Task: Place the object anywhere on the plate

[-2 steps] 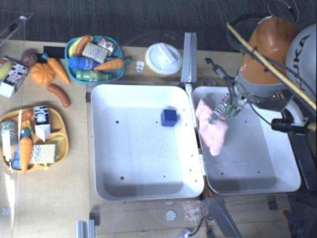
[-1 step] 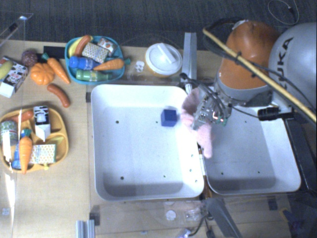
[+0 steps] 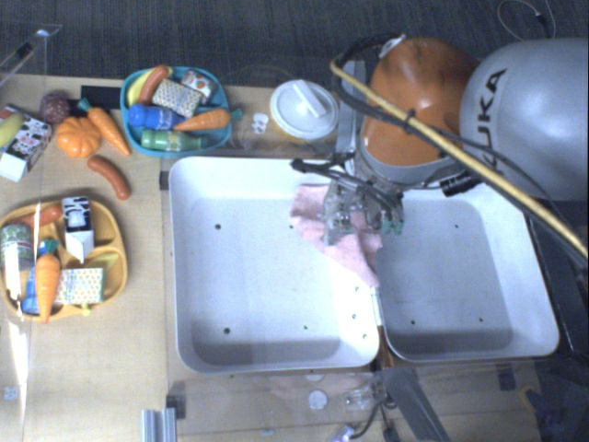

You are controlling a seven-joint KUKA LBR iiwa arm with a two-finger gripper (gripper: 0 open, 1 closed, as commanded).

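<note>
A: Start with the thing you care about. Where is it?

B: You have a pink cloth [image 3: 333, 235] draped over the back right part of the left bin [image 3: 230, 274], trailing down toward the wall it shares with the right bin [image 3: 479, 284]. The pincer [image 3: 361, 215] sits right on top of the cloth. Whether it is apart or clamped on the cloth, you cannot tell from up here; the wrist hides too much.

A: And the bins themselves?

B: Apart from the cloth, you see bare white floor with a few small dark dots in each.

A: What lies beyond them?

B: Behind the left bin on the desk [image 3: 138, 274] you have a white round lid [image 3: 305, 109]. To its left a blue bowl [image 3: 221, 134] holds toy food: a carrot [image 3: 204, 120], a blue bottle [image 3: 152, 117], a green piece, a small patterned box. Beside it lie a small pumpkin [image 3: 76, 137], another carrot, a sausage [image 3: 109, 176]. At the left edge a yellow plate [image 3: 115, 243] carries a carrot, a patterned box, a black-and-white carton.

A: Any writing?

B: You can read "KUKA" [image 3: 490, 98] in black on the arm's grey [image 3: 529, 118] casing. The package labels are too small to read.
</note>
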